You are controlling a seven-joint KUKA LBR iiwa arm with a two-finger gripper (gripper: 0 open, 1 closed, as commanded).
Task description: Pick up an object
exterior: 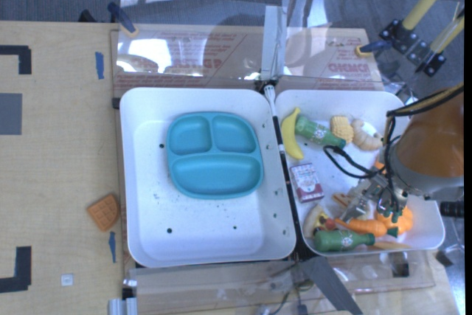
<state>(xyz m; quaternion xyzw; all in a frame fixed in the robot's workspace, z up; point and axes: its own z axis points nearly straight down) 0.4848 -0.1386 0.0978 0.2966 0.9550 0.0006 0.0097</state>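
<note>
My gripper is down in the right bin, at its front right, among a pile of toy food. Just under and in front of it lie an orange carrot and a green bottle. The arm's orange band hangs above the bin's right side. Farther back in the bin lie a yellow banana, a second green bottle, a corn cob and a beige piece. A small red and white box lies near the bin's left wall.
The left bin holds a blue divided plate. A brown waffle-like piece lies on the wooden bench left of the bins. Clear plastic panels stand behind both bins. A black cable runs over the right bin.
</note>
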